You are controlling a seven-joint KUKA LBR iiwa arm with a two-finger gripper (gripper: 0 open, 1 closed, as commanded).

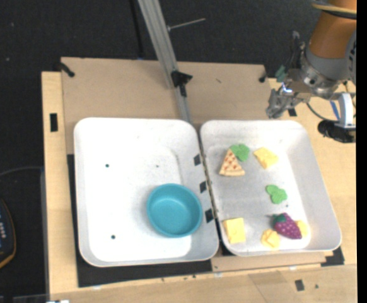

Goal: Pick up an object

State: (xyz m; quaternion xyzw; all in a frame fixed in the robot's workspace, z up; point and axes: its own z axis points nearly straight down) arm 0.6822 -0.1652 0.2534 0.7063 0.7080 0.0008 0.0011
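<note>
1. Tan worktop (120, 87) carries two white bins side by side.
2. Left bin (108, 144) — one blue bowl (174, 209).
3. Right bin (309, 169) — pizza slice (232, 163), yellow blocks (234, 230), green pieces (275, 194), purple grapes (287, 225).
4. Gripper (281, 103) above the right bin's far rim, grasp state indiscernible.

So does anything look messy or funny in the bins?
Nothing is spilled or broken. The blue bowl sits upright, alone in the left bin. The toy foods lie scattered in the right bin, with a purple grape bunch leaning against a yellow piece.
</note>
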